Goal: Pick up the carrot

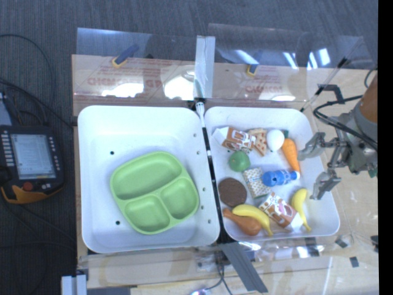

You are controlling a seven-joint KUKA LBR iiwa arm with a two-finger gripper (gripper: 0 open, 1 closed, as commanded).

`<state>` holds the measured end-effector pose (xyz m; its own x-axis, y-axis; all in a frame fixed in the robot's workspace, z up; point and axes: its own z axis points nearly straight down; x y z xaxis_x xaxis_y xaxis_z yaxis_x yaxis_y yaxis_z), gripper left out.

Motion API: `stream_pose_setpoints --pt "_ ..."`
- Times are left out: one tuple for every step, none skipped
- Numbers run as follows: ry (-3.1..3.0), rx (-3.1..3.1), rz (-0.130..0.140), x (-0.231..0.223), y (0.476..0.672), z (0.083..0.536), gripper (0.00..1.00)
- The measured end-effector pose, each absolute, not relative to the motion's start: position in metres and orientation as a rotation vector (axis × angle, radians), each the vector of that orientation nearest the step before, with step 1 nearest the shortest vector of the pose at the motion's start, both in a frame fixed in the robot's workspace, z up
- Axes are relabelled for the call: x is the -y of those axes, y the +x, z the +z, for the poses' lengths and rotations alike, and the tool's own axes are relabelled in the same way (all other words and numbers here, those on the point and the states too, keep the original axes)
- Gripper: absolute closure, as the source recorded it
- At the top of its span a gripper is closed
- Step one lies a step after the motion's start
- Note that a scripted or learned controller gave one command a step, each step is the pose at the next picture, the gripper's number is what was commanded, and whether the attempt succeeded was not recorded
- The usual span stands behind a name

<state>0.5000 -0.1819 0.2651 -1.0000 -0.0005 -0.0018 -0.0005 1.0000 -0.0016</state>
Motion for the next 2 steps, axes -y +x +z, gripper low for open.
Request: stream_pose_setpoints --pt "-0.037 -3.127 -0.009 0.17 0.561 0.092 0.0" --pt "-0.454 -3.105 -0.005 0.175 0.652 0.09 0.0"
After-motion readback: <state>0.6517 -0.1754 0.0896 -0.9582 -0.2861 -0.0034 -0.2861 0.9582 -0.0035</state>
